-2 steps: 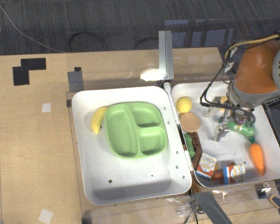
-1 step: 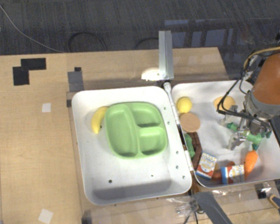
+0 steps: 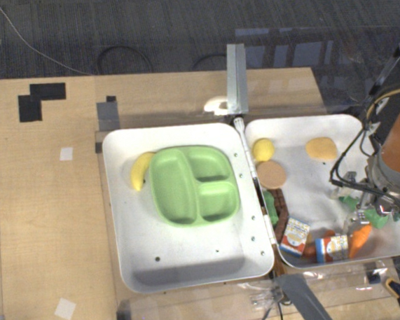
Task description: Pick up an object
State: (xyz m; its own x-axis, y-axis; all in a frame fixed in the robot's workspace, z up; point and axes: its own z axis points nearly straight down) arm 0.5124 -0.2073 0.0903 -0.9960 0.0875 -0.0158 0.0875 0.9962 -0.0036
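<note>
The right bin (image 3: 292,129) holds several small items: a yellow lemon (image 3: 262,149), a round brown disc (image 3: 272,175), a pale yellow bun (image 3: 321,149), a small printed carton (image 3: 295,234), a can lying on its side (image 3: 333,246) and an orange carrot (image 3: 361,237). My gripper (image 3: 371,209) hangs low over the right bin's near right corner, just above the carrot. A green item (image 3: 347,201) pokes out beside the gripper on its left, partly hidden by it. Black cables loop around the wrist.
The left bin (image 3: 135,253) carries a green divided tray (image 3: 192,183) with a yellow banana (image 3: 140,170) at its left side. A dark brown strip (image 3: 280,208) and a green piece (image 3: 271,209) lie along the right bin's left wall. A metal post (image 3: 236,75) stands behind the bins.
</note>
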